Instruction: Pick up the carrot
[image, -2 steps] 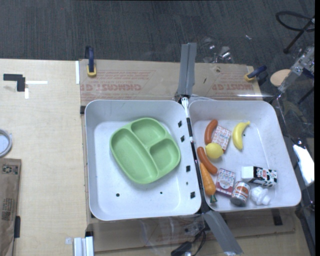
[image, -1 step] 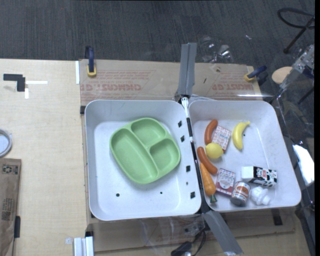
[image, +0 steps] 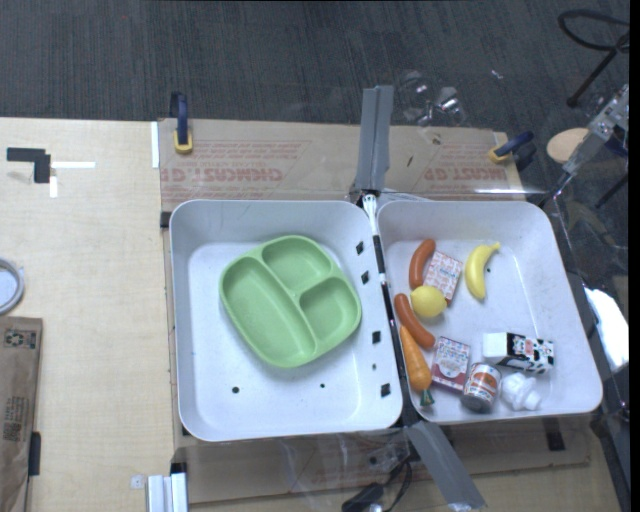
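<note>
Near the front of the right bin (image: 570, 300), by its left wall, we see the carrot (image: 416, 365) lying beside a small can (image: 481, 386). Red letters on the brown board (image: 270, 165) are upside down. We cannot tell how the jaws stand.

A green divided plate (image: 290, 298) sits in the left bin (image: 190, 330). The right bin (image: 560, 300) holds a banana (image: 481, 268), a lemon (image: 428, 301) between two sausages (image: 421, 262), two small red-and-white packets (image: 443, 276), a milk carton (image: 520, 350), a little can (image: 481, 386) and a white crumpled thing (image: 520, 392). A roll of tape (image: 8, 288) lies at the bench's left edge.
</note>
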